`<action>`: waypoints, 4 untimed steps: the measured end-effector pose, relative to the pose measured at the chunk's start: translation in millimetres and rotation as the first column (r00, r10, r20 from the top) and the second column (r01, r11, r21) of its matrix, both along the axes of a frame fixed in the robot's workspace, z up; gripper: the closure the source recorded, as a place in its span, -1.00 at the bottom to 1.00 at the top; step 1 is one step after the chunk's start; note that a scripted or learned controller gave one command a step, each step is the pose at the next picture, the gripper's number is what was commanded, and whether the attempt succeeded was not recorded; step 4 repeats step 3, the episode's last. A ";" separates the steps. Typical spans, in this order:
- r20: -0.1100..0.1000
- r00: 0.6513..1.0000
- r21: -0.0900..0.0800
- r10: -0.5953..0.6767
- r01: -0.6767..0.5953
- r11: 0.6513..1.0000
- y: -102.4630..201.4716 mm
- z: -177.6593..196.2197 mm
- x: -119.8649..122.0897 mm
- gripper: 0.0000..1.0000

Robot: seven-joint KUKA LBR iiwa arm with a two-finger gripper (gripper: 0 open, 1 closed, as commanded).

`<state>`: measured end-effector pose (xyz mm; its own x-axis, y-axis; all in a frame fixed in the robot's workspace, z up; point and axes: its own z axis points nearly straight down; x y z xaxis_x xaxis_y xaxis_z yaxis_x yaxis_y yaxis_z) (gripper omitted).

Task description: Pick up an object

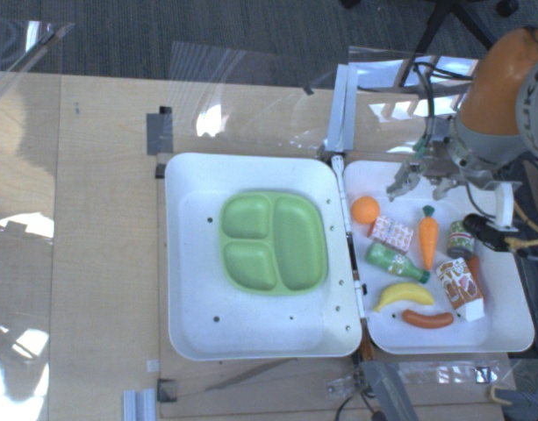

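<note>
We see the tool [423, 181] poised over the far part of the right bin [505, 336], its two fingers spread apart with nothing between them. Just below it stands the carrot [427, 238], its green top pointing up toward the fingertips but not touching them. To the carrot's left lie an orange [365, 210], a small pink carton [391, 232] and a green bottle [396, 263]; nearer us, a banana [405, 296] and a sausage [428, 319]. The left bin [190, 323] holds a green divided plate [274, 241].
</note>
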<state>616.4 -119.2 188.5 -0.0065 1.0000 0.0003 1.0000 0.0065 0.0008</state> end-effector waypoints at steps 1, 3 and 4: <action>0.017 1.000 -0.005 0.022 -0.022 1.000 -63.6 -87.3 -42.9 -1.00; 0.006 0.999 -0.002 0.048 -0.048 0.999 17.3 29.3 38.4 1.00; 0.006 0.999 -0.002 0.048 -0.048 0.999 17.3 29.3 38.4 1.00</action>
